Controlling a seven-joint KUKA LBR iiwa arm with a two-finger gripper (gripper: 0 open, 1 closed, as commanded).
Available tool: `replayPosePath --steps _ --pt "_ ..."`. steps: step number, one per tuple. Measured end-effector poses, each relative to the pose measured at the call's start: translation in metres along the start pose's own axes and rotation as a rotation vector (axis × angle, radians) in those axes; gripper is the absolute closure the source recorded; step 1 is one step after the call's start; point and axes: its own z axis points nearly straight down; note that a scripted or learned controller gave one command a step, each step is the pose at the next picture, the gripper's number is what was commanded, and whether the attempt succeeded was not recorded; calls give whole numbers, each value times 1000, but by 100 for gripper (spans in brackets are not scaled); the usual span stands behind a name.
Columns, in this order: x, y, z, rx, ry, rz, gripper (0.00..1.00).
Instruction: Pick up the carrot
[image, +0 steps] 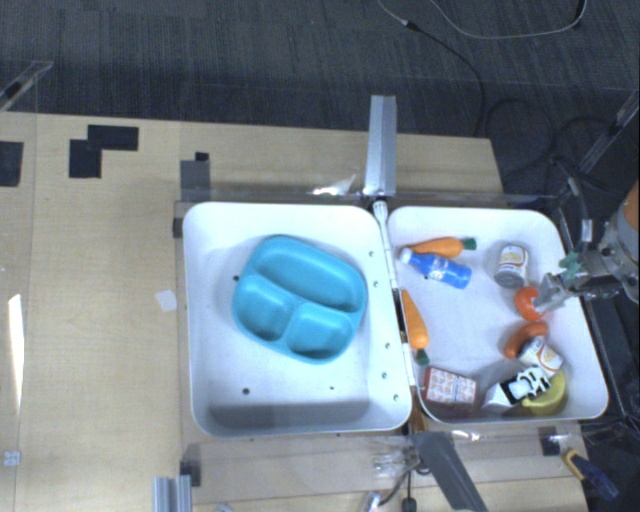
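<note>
Light wooden bench (90, 330); dark, perhaps carpeted floor (250, 50) beyond, crossed by cable (470, 75).

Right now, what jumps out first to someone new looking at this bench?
The big bright-blue plastic divided tray lying alone in the left white bin catches the eye first. Next comes the clutter in the right white bin: two orange carrots, one near the top edge and one along the left wall, with a small blue bottle between them. The arm's hand sits at that bin's right side.
</note>
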Motion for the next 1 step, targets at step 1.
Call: replayPosePath --steps 1 --pt "-8 18 -4 0 -1 -44 100"
